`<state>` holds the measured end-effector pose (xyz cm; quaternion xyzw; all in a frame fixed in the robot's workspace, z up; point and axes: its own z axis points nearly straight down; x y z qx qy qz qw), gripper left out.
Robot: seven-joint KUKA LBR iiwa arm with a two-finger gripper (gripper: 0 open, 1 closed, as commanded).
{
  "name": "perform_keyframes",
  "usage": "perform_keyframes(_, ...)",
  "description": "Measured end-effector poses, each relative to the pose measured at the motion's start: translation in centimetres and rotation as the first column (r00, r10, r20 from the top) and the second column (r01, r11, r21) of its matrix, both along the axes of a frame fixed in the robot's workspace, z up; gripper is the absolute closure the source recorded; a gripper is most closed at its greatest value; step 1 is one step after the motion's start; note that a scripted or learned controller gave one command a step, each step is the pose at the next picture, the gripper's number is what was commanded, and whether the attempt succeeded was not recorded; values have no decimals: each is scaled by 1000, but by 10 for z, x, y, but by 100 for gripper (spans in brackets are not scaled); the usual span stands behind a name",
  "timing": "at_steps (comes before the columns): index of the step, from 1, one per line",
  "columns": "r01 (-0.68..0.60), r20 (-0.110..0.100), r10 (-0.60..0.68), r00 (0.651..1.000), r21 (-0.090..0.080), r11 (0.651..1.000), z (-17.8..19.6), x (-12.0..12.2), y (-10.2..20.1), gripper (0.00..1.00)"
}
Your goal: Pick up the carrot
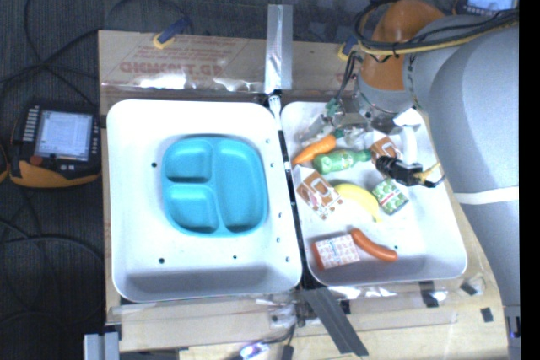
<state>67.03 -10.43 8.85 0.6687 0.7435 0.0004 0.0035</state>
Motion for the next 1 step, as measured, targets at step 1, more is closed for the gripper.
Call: perform_keyframes(1,-194,-4,193,981,-4,981,0,-1,-1,0)
